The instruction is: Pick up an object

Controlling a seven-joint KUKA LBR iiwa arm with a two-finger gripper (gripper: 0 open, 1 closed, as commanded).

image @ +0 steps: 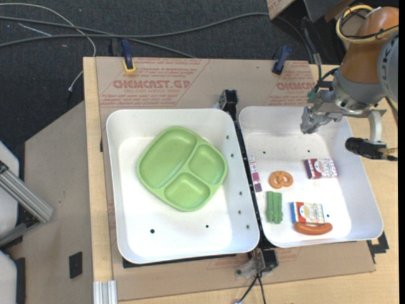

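Note:
My gripper point(308, 124) hangs over the back of the right bin point(361, 189), above bare white floor and apart from every object. Nearer the front lie an orange pretzel point(280, 180), a small purple and white packet point(321, 168), a green bar-shaped piece point(273, 206), a red, blue and white box point(309, 211) and an orange-red sausage point(312, 228) just in front of that box. A thin pink strip point(254, 173) lies against the bin's left wall.
The left bin point(126, 227) holds a green divided plate point(182, 168) with three compartments. A black clamp point(228, 99) sits at the back where the bins meet. Blue clips point(128, 59) hold the cardboard sheet under the bins.

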